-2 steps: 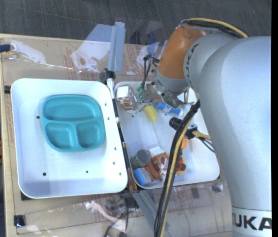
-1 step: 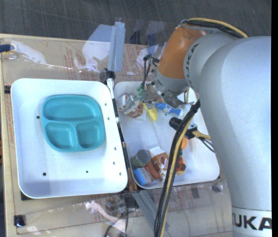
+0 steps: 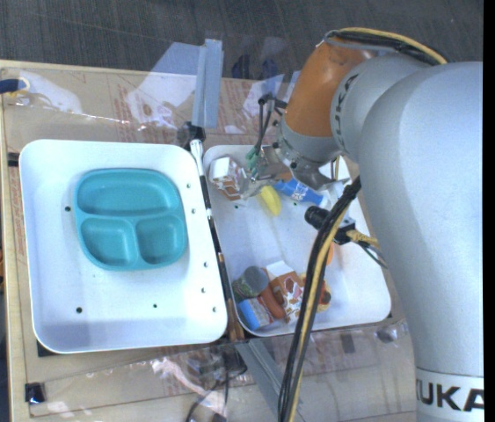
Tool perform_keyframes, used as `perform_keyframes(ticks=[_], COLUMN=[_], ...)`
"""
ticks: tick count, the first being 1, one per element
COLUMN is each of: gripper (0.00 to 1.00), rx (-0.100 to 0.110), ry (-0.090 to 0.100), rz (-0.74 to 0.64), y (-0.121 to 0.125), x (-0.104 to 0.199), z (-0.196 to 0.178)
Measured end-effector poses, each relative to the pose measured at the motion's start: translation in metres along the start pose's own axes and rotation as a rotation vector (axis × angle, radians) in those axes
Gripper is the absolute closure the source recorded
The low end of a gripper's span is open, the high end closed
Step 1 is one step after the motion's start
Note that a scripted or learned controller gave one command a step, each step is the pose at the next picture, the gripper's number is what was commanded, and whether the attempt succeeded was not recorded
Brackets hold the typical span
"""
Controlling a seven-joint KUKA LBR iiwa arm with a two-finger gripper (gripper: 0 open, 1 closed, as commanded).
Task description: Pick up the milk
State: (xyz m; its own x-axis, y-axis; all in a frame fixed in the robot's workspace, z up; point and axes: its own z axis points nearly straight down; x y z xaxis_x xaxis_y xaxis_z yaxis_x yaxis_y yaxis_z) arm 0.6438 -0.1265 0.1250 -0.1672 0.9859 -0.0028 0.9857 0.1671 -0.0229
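My gripper (image 3: 247,176) is low over the far left corner of the right bin (image 3: 366,293), under the orange band of the wrist (image 3: 317,86). A small white and brown carton (image 3: 223,184), which looks like the milk, lies in that corner right beside the gripper's tip, touching or nearly touching it. The wrist hides part of the carton, so I cannot say whether it sits between the fingers.
A yellow item (image 3: 269,201) and a blue packet (image 3: 301,190) lie just right of the gripper. A pile of items sits at the right bin's near left corner, among them a grey round piece (image 3: 251,280). The left bin (image 3: 40,236) holds a teal divided tray (image 3: 131,216).
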Motion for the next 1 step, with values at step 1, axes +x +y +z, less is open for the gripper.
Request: perform_keyframes(ticks=[1], gripper=[1.0], rx=[-0.023], ry=[0.002], rz=[-0.082], y=[0.0224], x=[0.0746], z=[-0.0675])
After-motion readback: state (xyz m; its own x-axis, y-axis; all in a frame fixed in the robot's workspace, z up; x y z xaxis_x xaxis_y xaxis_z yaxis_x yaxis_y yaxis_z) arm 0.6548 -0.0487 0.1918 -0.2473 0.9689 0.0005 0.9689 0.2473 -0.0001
